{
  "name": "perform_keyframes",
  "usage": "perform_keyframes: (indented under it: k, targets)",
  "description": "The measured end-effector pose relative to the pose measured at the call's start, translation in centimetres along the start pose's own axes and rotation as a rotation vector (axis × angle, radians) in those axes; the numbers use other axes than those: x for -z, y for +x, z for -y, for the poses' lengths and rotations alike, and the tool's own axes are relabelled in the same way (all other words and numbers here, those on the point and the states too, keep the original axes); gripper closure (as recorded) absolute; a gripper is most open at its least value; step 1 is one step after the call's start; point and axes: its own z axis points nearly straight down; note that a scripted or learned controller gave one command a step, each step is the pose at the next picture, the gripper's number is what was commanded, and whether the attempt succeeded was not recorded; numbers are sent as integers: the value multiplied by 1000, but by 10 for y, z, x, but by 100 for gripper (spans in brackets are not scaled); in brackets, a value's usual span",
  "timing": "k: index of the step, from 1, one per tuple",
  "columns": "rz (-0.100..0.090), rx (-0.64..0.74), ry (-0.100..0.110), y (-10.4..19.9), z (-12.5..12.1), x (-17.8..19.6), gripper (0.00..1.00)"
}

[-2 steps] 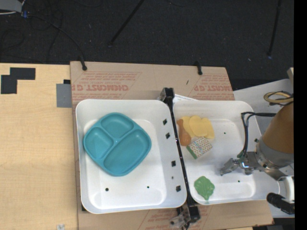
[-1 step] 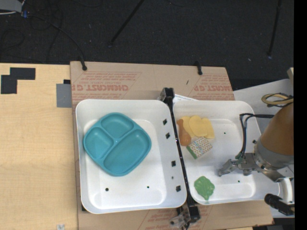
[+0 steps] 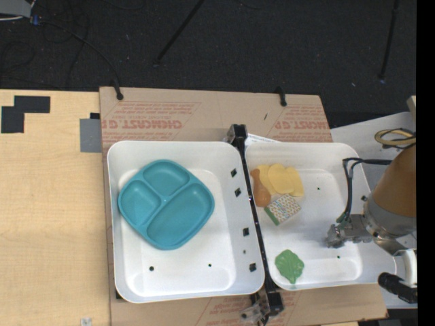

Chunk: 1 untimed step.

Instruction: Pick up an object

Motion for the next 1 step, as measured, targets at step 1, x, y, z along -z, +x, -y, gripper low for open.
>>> perform_keyframes:
  k: [1]
  targets:
    - [2,5,-2,1,-1,42,100]
